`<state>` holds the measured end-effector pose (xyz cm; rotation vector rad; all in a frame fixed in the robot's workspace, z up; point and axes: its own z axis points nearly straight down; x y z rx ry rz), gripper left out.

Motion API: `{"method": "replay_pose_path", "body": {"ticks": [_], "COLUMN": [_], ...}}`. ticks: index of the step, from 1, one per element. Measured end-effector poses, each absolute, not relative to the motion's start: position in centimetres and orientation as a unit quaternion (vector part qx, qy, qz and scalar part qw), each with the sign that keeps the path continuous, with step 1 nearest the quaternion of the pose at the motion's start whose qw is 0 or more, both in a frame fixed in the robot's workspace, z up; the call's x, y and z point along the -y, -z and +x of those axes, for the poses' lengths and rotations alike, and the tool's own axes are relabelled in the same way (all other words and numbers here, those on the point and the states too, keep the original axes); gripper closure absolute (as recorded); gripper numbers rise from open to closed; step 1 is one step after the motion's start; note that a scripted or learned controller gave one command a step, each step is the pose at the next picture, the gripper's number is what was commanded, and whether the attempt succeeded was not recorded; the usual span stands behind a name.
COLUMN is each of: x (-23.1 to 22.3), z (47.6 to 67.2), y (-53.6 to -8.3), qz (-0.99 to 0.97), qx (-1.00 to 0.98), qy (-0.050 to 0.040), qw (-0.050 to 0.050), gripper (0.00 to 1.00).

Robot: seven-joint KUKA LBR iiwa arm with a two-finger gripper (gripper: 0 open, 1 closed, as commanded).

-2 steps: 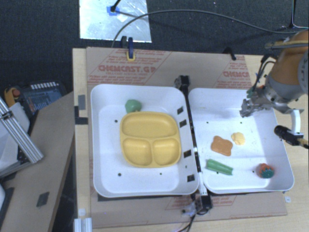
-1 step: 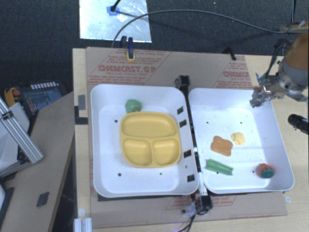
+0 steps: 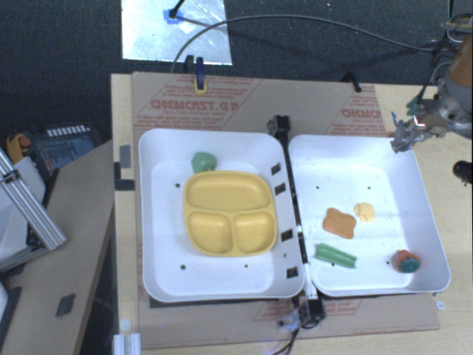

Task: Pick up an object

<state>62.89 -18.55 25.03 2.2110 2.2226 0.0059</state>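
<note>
In the camera view, the gripper (image 3: 403,140) hangs at the upper right of the frame, over the far right corner of the right bin (image 3: 369,177); whether its jaws are spread or pressed together cannot be told. Low in that bin lie an orange toast-shaped piece (image 3: 340,223), a pale yellow piece (image 3: 364,211), a green bean-like piece (image 3: 335,255) and a red-and-green ball (image 3: 405,260). The left bin (image 3: 162,272) holds a yellow divided plate (image 3: 225,212) and a green lump (image 3: 204,161) touching its upper edge.

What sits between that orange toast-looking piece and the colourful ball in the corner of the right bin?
In the camera view, nothing: bare white bin floor runs from the orange piece to the ball. The green piece lies just below that line.
</note>
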Motion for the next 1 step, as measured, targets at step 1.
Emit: {"method": "replay_pose_path", "body": {"ticks": [1], "x": [14.02], "z": [62.69], "y": [-24.0], "qz": [0.704], "qx": [-0.71], "qy": [-0.0005], "qw": [0.0], "gripper": [1.0]}}
